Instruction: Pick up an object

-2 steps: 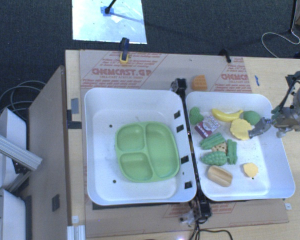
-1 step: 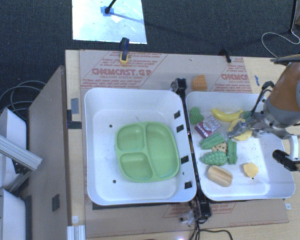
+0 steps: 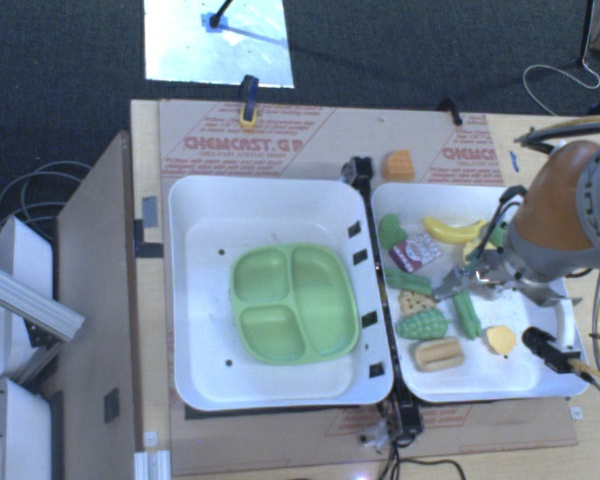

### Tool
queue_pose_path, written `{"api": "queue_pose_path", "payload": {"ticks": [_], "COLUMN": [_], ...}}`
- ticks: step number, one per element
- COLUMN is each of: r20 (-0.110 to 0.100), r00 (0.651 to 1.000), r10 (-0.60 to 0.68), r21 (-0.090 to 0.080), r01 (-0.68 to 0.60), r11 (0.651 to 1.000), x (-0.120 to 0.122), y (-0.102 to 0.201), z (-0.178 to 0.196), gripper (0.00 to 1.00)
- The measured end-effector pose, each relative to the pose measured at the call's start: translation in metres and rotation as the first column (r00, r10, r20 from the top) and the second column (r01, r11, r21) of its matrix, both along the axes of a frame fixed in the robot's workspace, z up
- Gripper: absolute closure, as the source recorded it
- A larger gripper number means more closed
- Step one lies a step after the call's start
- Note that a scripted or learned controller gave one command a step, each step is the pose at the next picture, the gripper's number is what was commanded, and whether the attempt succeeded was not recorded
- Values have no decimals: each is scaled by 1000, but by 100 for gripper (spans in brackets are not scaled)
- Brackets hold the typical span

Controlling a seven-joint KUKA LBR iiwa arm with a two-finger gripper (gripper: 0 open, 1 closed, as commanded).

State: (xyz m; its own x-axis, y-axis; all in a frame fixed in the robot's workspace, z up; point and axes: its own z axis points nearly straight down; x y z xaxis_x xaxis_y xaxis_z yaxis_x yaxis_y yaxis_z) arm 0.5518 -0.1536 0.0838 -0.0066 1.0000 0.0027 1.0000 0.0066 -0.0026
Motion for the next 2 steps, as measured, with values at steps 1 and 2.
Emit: {"api": "queue_pose_path", "payload": {"ticks": [1,2], "r20": [6,16], "r00": [1000,1000], "r10": [-3,6], "r21": [-4,0], "r01": [3,-6], "r11": [1000,1000], "x": [2,16], "y": [-3,73], "z": [11,120], "gripper": [100,100]}}
